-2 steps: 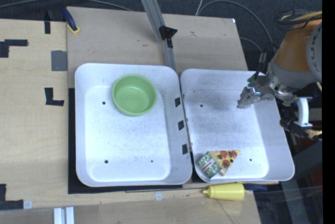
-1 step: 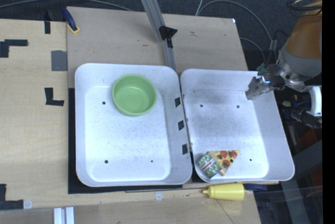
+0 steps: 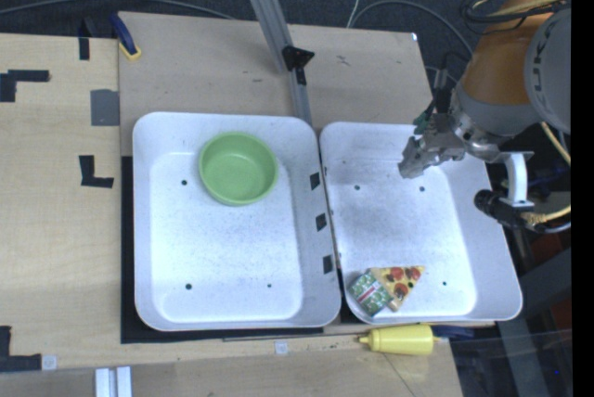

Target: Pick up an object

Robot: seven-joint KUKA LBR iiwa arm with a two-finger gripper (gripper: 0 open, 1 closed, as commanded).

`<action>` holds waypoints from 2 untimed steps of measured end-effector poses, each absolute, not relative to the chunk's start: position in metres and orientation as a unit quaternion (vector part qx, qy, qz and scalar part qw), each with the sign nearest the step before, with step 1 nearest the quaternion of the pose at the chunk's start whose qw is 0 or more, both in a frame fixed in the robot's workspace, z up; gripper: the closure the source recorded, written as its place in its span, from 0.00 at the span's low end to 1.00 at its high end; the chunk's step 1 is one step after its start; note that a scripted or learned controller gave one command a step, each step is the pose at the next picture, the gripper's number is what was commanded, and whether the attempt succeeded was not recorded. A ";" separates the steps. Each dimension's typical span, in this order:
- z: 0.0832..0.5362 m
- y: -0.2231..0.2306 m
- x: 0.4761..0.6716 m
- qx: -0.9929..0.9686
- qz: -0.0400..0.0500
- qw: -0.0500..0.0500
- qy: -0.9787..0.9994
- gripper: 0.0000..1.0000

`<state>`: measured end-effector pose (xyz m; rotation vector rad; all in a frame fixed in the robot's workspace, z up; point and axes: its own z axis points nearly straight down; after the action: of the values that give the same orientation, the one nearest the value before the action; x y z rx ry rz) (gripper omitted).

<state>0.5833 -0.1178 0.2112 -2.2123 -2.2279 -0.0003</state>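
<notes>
1. Camera view, arm: the grey arm (image 3: 520, 80) with its orange band entered from three o'clock and reached over the upper part of the right bin (image 3: 464, 293).
2. Camera view, gripper: the gripper (image 3: 413, 165) hung over the right bin's twelve o'clock area, near the bin's back wall. Whether it was apart or together could not be told at this slant. Nothing was seen held in it.
3. Camera view, right bin contents: a flat printed packet (image 3: 382, 286), green with red and yellow markings, lay at the bin's seven o'clock corner, against the front rim. It was well apart from the gripper.
4. Camera view, left bin (image 3: 158, 293): a green bowl (image 3: 238, 167) stood upright at about eleven o'clock within that bin, clear of the walls.
5. Camera view, desk (image 3: 56, 228): a yellow bottle (image 3: 404, 339) lay on its side outside the right bin, just beside its front rim at six o'clock, close to the packet but parted from it by the rim.
6. Camera view, fixtures: a grey metal pole (image 3: 269, 6) ran down at a slant from twelve o'clock to the seam between the bins.
</notes>
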 end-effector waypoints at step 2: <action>0.230 -0.005 0.596 -0.704 -0.001 0.001 -0.710 1.00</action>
<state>0.5958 -0.0047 0.2300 -2.2106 -2.2291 -0.0020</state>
